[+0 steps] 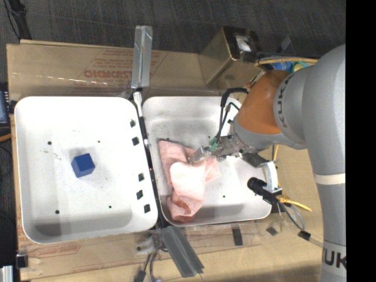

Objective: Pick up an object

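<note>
A crumpled pink cloth (187, 184) lies in the right bin (176, 113), along its left wall and down toward the front. My gripper (201, 153) is low over the cloth's upper right edge, touching or nearly touching the fabric, which bunches up beneath it. The grey arm with its orange band (261, 107) reaches in from the right and hides the bin's right side. A small blue cube (83, 164) sits alone on the floor of the left bin (35, 116), far from the gripper.
A metal divider post (141, 57) stands at the back between the two bins. A cardboard box (226, 54) sits behind the right bin. Cables and a black connector (258, 187) hang by the right bin's front right corner.
</note>
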Controlling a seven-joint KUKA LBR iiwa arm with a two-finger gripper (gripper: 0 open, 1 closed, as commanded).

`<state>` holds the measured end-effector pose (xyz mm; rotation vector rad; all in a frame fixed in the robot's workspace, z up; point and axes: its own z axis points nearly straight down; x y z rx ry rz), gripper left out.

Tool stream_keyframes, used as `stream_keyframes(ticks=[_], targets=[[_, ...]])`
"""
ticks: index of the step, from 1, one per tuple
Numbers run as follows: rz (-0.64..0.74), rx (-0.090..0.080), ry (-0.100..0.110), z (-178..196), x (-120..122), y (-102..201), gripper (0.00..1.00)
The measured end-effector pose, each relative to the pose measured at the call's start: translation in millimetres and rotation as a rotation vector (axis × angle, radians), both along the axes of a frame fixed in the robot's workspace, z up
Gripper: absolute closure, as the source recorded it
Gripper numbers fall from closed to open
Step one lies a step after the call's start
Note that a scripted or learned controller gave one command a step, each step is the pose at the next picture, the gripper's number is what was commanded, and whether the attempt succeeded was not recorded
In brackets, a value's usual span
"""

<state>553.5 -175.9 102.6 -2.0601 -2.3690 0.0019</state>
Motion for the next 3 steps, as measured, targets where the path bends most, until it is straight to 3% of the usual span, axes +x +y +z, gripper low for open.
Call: stream_keyframes(ticks=[1, 2, 3], targets=[[-0.152, -0.001, -0.001, 75.6, -29.1, 36.4, 0.0], [0.04, 0.002, 0.003, 53.3, -71.2, 44.9, 0.0], [0.276, 0.003, 0.001, 20.9, -77.0, 21.4, 0.0]])
